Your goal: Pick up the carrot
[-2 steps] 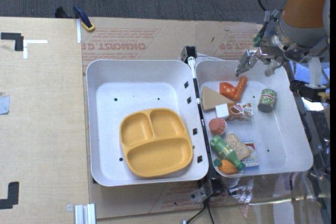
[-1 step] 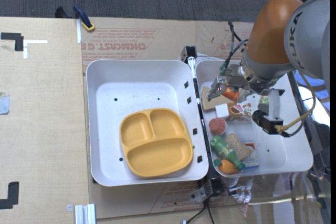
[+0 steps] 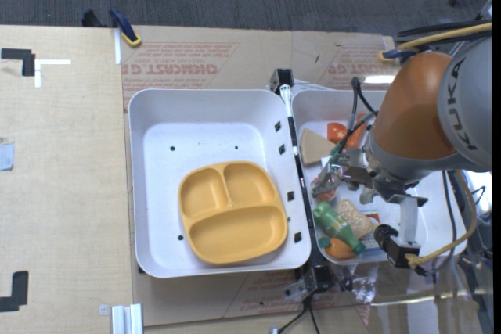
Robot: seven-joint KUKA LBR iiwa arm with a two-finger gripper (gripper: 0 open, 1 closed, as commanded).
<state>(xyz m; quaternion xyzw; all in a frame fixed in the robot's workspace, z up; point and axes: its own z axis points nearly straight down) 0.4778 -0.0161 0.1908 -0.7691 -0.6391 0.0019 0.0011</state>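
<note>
Camera view, counter (image 3: 63, 192): pale wood, bearing two shallow white bins side by side on brown cardboard.
Left bin (image 3: 156, 121): holds a yellow divided plate (image 3: 232, 212) with three compartments, lying toward the near right corner.
Right bin (image 3: 313, 99): partly covered by the arm (image 3: 438, 109), grey with an orange band, reaching in from the right.
Claw (image 3: 333, 177): low over the middle of the right bin, near its left wall; seen from above and much hidden by the wrist, so opening cannot be told, nor whether anything is gripped.
Carrot (image 3: 340, 249): orange, at the near end of the right bin, lying on the bin floor, apart from the claw.
Green bottle (image 3: 337, 224): lying slantwise just above the carrot, touching or nearly touching it.
Beige textured item (image 3: 356, 219): just beside the bottle, possibly bread.
Tan wedge (image 3: 313, 145): toward the far left of the right bin.
Red-orange item (image 3: 338, 132): just beyond the wedge, partly hidden behind cables.
</note>
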